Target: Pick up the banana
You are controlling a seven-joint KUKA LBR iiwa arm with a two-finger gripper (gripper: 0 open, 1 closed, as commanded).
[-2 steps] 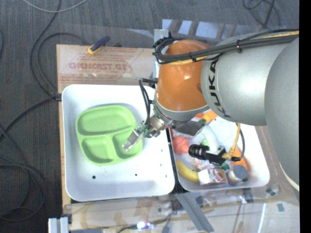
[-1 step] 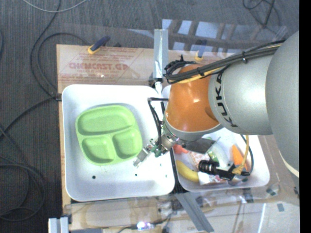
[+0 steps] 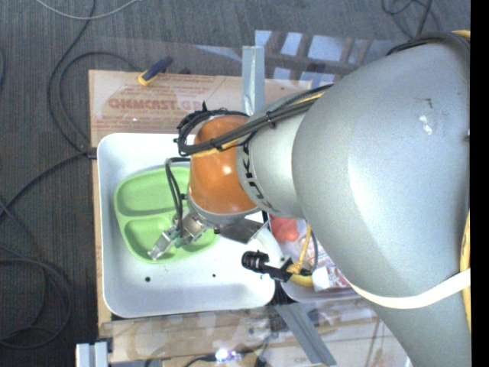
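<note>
1. Plainly, your gripper [image 3: 172, 243] sits low over one green two-part dish [image 3: 134, 205]. Its fingers [image 3: 159, 248] stand slightly apart with nothing pinched between them.
2. Right of the fingers, well apart and past the left bin [image 3: 137, 289] wall, you see what looks like the banana [image 3: 298, 280], one yellow curve mostly under the arm.
3. You can count one red item [image 3: 286, 228] just above that curve.

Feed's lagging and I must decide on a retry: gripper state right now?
Gripper: cannot be told, open or closed; it sits over the green plate in the left bin.
</note>
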